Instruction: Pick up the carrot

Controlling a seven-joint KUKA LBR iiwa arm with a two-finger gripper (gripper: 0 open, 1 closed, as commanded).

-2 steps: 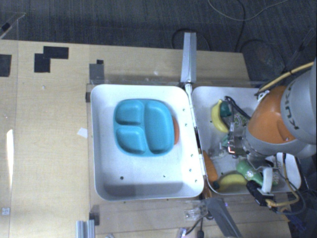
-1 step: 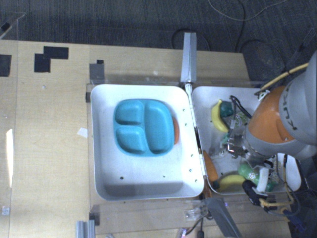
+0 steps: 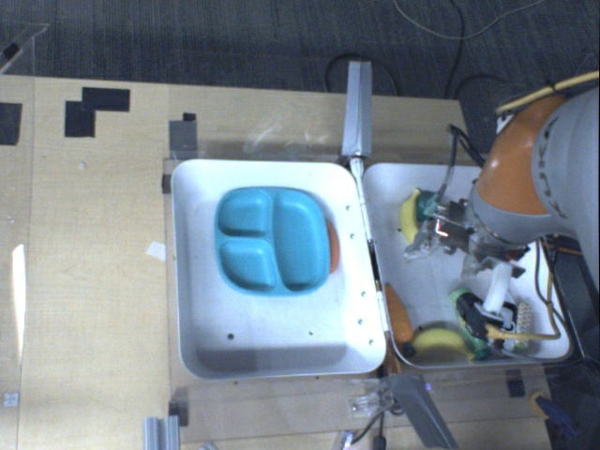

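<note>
- The gripper hangs low over the right bin. Honestly can't tell if the jaws are apart or together.
- A banana sits just beside it.
- The carrot lies along that bin's left wall, near a second banana.
- I'd close across the carrot's width, since the wall crowds one side.
</note>
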